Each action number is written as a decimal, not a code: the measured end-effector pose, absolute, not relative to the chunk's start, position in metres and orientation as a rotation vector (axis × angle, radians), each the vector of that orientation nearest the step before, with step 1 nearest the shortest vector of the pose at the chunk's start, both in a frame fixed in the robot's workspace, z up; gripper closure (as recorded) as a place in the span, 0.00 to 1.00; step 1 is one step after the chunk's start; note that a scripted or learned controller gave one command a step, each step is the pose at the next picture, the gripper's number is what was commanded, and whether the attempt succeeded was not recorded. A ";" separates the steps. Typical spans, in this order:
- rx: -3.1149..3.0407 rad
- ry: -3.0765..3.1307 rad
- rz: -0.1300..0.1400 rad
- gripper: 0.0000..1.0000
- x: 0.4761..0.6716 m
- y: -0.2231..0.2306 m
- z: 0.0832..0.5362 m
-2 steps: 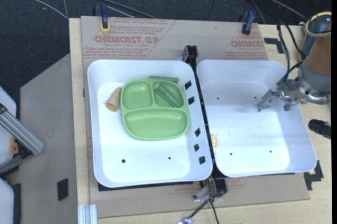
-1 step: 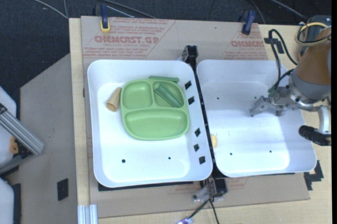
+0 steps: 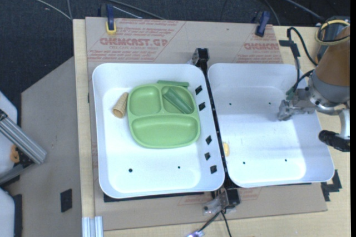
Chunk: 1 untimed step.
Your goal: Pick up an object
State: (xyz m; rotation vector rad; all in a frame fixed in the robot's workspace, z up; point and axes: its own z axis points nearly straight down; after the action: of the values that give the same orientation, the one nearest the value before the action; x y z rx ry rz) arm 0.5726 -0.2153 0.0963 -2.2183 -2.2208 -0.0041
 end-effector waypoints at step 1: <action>-2.224 -2.227 -0.005 1.00 0.583 -0.215 0.146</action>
State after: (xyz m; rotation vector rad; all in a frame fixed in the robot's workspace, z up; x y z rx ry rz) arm 0.5835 -0.2149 0.1458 -2.2243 -2.2270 -0.0045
